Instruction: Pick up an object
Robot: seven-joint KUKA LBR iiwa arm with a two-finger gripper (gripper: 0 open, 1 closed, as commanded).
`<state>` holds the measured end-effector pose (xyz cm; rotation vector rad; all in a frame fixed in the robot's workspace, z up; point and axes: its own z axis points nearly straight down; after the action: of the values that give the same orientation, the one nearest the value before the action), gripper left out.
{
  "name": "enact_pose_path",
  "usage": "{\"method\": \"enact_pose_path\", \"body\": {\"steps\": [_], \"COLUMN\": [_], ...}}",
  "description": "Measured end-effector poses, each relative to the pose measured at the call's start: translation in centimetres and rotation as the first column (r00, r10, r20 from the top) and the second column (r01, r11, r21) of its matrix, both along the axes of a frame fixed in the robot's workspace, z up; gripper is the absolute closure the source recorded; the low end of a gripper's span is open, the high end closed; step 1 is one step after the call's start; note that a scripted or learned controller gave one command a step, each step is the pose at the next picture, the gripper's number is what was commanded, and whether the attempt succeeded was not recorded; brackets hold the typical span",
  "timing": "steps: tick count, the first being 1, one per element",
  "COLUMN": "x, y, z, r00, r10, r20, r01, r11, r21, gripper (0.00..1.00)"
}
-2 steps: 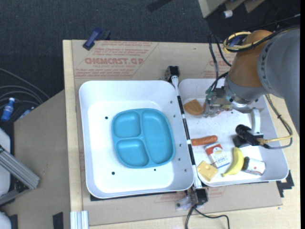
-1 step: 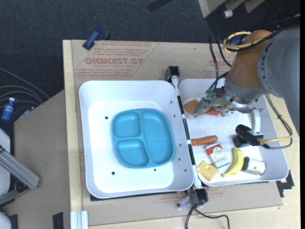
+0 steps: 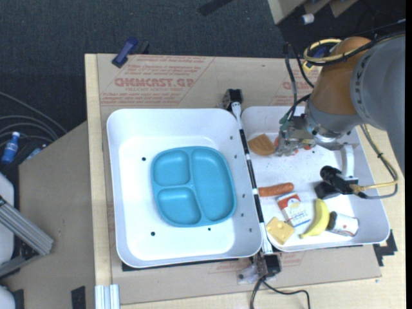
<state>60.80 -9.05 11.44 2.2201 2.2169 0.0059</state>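
Overhead, the grey arm with its orange band reached in from three o'clock, its bulk hiding the far corner of the right-hand shallow white bin [image 3: 370, 172]. The two-finger gripper [image 3: 295, 140] hung low at that bin's ten o'clock, just beside a brown rounded bread-like piece [image 3: 262, 145]; whether it gripped anything could not be told. Toward six o'clock lay a reddish sausage [image 3: 275, 189], a yellow banana [image 3: 317, 218], a pale yellow cheese wedge [image 3: 279, 230] and a small red-and-white carton [image 3: 293, 209]. The left-hand white bin [image 3: 129, 134] held a blue three-compartment plastic plate [image 3: 193, 185].

Blue divided plate [image 3: 192, 187] in left bin [image 3: 122, 172]
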Motion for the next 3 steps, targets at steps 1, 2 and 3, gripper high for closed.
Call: {"method": "enact_pose_path", "body": {"steps": [1, 2, 3], "x": [0.0, 3.4, 3.6], "y": [0.0, -1.1, -1.1], "z": [0.0, -2.4, -1.3], "r00": [1.0, 1.0, 1.0], "r10": [0.0, 0.003, 0.004], "r20": [0.0, 0.004, 0.009], "r01": [0.0, -0.003, -0.004], "r11": [1.0, 1.0, 1.0], "r21": [0.0, 0.0, -0.003], "gripper": [0.0, 0.0, 1.0]}}
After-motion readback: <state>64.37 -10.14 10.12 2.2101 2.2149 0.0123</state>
